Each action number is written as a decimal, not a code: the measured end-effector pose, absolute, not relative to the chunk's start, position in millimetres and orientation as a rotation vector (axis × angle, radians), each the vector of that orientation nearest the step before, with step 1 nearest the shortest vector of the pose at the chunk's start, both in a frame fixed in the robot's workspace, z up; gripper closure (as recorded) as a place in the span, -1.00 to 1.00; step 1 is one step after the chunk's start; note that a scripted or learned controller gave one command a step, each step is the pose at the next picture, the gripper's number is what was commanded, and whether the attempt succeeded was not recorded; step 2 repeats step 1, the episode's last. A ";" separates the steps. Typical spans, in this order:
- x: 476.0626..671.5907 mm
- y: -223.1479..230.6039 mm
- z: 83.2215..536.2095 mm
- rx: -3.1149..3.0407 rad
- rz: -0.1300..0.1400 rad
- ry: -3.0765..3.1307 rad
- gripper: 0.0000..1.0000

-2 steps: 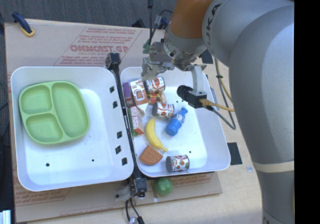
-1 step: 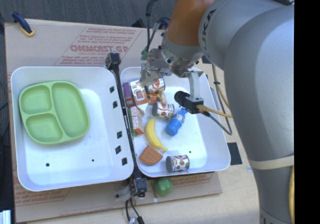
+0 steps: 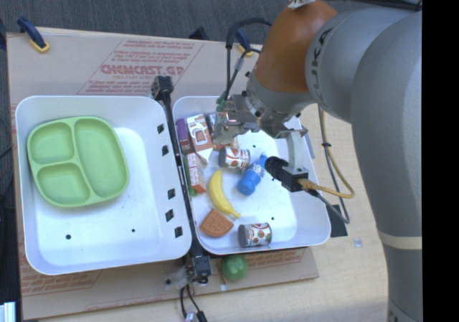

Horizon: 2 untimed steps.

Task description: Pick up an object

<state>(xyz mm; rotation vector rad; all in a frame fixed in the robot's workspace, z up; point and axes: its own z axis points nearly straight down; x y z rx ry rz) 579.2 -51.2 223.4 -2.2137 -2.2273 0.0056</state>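
Nearest, a green ball (image 3: 234, 267) lies on the worktop (image 3: 107, 62) just outside the right bin (image 3: 315, 224). Inside that bin sit a small can (image 3: 255, 234) and a brown cookie-like piece (image 3: 216, 224), then a banana (image 3: 221, 194) and a blue bottle (image 3: 251, 178). Beyond them the hand (image 3: 228, 127) hangs over a second can (image 3: 235, 158) and red packets (image 3: 197, 134); whether it is spread or pinching cannot be told. Leftward, a green divided plate (image 3: 77, 161) rests in the left bin (image 3: 43, 252).

green divided plate (image 3: 77, 161), left bin (image 3: 107, 242), cardboard (image 3: 107, 62)
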 end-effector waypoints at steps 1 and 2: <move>594.7 -65.0 252.9 -2.216 0.002 -2.225 1.00; 594.7 -65.0 252.9 -2.216 0.002 -2.225 1.00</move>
